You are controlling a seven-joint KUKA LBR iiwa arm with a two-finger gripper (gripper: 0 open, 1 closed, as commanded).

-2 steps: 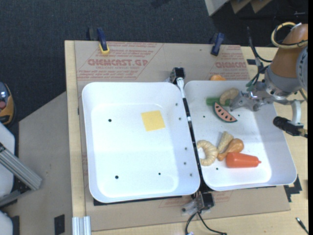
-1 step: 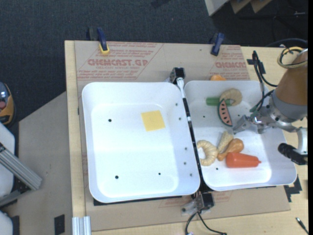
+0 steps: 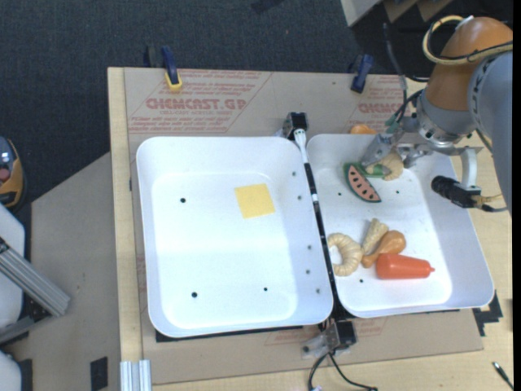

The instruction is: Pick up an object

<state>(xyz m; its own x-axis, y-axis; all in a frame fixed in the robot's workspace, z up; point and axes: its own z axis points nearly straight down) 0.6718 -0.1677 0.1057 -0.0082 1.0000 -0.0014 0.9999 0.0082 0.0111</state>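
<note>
2 white bins are sitting side by side, and the gripper (image 3: 383, 158) is hovering by the watermelon slice (image 3: 361, 182) in the right bin (image 3: 456, 296). Whether its claw is open or closed, I cannot tell. Centring over the slice before closing is looking wise.

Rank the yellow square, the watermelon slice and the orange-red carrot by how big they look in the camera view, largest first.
1. Orange-red carrot, the longest of the three, in the right bin.
2 and 3. Yellow square in the left bin and watermelon slice in the right bin: they look too alike in area to rank.
</note>
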